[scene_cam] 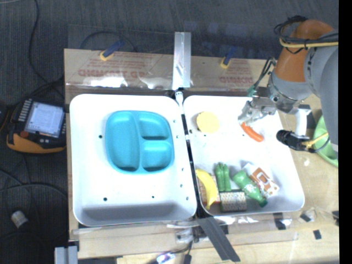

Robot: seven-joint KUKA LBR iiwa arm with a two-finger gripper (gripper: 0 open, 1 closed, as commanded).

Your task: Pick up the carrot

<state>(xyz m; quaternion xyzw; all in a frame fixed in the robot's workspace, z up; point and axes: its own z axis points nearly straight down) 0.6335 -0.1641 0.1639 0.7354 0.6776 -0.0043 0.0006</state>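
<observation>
A small orange carrot [252, 131] lies on the floor of the right bin [283, 164], near its far right side. My gripper [250, 113] hangs just above and slightly left of the carrot, fingers pointing down toward it. The carrot rests on the bin floor, and nothing shows between the fingers. The grey arm with its orange band [294, 65] reaches in from the upper right.
In the right bin a round yellow piece [208, 122] lies at the far left, and a banana [206, 186], green vegetables [222, 176], a green bottle [248, 186], a grater [233, 201] and a small packet [263, 181] crowd the near side. The left bin [93, 197] holds a blue divided tray [139, 140].
</observation>
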